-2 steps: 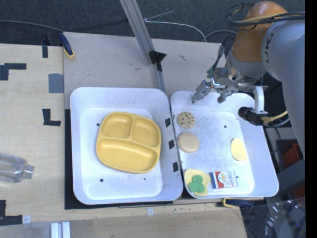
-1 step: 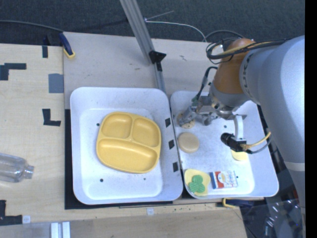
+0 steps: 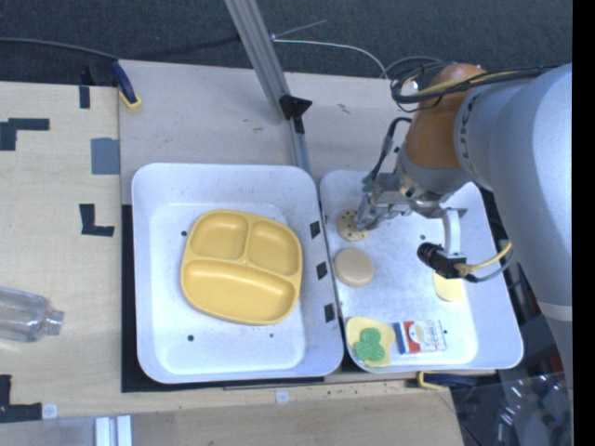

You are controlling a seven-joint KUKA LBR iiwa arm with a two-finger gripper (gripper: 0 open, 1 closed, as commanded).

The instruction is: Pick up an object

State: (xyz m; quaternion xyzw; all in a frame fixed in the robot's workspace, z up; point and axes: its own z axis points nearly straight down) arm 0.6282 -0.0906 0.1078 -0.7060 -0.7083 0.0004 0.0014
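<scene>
- Reaching in from the right, the arm (image 3: 502, 128) bends down over the right bin (image 3: 483, 342), with the orange band above the wrist.
- The gripper (image 3: 364, 219) hangs over the far left part of that bin, near the wall it shares with the left bin (image 3: 149, 277).
- Whether the gripper is open or closed cannot be told from this angle, and nothing can be made out in its grasp.
- Its tip sits right at a small round perforated disc (image 3: 349, 225); whether it touches the disc is unclear.
- A tan puck (image 3: 354, 268) lies just below the disc, apart from the gripper.
- A yellow piece (image 3: 449, 287) lies toward the right of the bin, partly under a black part with a cable that hangs from the arm.
- Along the near edge of the right bin sit a yellow lid with a green item on it (image 3: 369, 344) and, beside it, a small red, white and blue packet (image 3: 420, 336).
- The left bin holds a yellow divided plate (image 3: 243, 266), lying flat, well apart from the gripper.
- A clear bottle (image 3: 26, 314) lies on the bench at the far left, outside both bins.
- A metal rail (image 3: 258, 45) slants across the bench beyond the bins.
</scene>
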